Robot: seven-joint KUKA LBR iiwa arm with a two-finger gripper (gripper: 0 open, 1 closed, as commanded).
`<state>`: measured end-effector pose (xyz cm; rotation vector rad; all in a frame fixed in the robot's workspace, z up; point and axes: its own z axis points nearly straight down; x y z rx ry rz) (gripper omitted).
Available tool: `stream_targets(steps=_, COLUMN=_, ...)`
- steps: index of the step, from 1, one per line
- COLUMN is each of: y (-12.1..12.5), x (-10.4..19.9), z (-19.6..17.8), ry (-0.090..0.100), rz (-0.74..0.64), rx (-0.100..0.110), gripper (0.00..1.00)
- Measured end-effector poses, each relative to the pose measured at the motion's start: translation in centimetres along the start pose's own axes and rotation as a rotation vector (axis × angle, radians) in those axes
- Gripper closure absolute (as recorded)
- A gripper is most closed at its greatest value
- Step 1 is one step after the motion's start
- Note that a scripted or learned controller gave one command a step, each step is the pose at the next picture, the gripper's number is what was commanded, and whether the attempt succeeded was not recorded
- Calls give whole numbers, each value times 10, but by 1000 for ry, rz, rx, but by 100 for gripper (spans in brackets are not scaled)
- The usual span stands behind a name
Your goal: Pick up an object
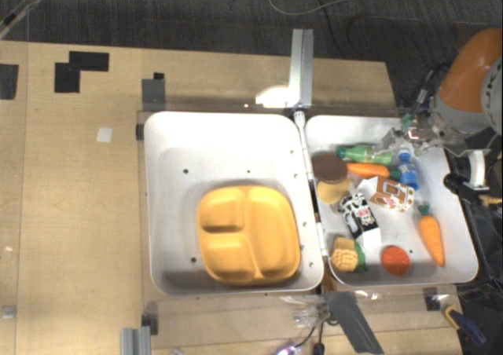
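Near the right bin's (470, 255) front wall, the tomato (396, 259) looks light, smooth, roll-prone, best pinched across its middle; gripper (414, 135) closure I cannot tell

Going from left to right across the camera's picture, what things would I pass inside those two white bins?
Yellow divided tray in the left bin → in the right bin, corn cob → black-and-white cow-patterned toy → red tomato → orange carrot by the right wall.
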<state>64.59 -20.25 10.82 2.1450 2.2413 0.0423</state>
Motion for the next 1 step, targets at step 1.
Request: stream_targets(steps=1, y=6, x=0, z=-2, ry=1, rz=-1, rx=8, gripper=100)
